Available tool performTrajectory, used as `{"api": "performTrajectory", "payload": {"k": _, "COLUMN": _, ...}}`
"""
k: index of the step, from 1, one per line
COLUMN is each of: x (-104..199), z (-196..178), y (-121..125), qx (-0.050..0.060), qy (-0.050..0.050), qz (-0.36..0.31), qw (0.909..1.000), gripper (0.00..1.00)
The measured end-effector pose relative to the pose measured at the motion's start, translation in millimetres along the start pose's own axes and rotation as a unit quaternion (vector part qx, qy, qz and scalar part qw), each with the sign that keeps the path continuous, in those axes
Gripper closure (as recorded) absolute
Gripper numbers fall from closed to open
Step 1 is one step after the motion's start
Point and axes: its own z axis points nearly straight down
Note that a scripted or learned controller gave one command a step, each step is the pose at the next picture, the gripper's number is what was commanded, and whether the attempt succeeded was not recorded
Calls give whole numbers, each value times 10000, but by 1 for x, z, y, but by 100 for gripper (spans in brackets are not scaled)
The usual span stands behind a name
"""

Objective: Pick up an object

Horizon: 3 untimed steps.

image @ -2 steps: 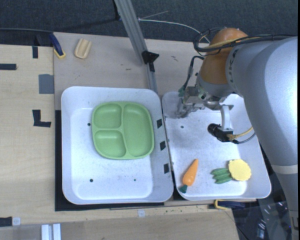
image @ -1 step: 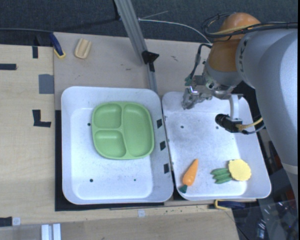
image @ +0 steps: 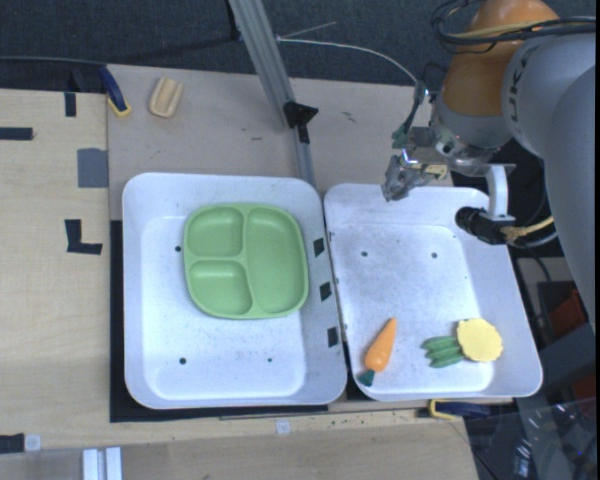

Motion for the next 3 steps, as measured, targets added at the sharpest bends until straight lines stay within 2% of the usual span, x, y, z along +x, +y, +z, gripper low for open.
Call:
{"api": "performTrajectory", "payload": {"k": 1, "x": 0, "z": -54, "y": 1, "qx": -3, "qy": 3, "qz": -3, "qw": 10000, "gripper": 100}}
{"api": "performTrajectory", "payload": {"k": 2, "x": 41, "z": -55, "y": -21, "qx": 29, "qy": 9, "qz": -16, "qw": 10000, "gripper": 100}}
{"api": "performTrajectory", "payload": {"k": 3, "x": 94, "z": -55, "y": -44, "qx": 37, "qy": 11, "qz": -25, "qw": 10000, "gripper": 100}}
